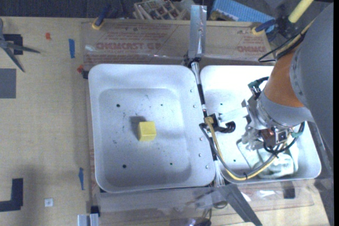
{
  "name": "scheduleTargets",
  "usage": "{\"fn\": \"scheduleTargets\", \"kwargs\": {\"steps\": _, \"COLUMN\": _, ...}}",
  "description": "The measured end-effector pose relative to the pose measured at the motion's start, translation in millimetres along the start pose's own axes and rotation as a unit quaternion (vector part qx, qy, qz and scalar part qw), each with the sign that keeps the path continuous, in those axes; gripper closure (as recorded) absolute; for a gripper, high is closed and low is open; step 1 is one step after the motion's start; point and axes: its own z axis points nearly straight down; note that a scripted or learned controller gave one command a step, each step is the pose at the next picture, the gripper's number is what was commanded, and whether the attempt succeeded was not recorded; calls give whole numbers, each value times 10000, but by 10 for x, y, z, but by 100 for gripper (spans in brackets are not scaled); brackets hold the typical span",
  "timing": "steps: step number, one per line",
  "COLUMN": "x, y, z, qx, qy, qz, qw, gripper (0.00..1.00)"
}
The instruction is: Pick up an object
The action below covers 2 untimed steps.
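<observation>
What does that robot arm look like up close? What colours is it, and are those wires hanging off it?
The big rounded grey arm has an orange band above its wrist. Below that sits a pale grey metal gripper with small dark parts. Thin black and green wires loop around the wrist, and a yellowish cable curves underneath.

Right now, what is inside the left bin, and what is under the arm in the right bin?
The left bin holds one yellow block, lying free near its middle. In the right bin the arm hangs low over the floor, covering whatever lies beneath the gripper.
</observation>
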Motion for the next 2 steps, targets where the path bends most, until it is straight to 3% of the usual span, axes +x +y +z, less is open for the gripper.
{"fn": "scheduleTargets", "kwargs": {"steps": 2, "x": 15, "y": -7, "z": -187, "qx": 7, "qy": -12, "qz": -28, "qw": 10000, "gripper": 100}}
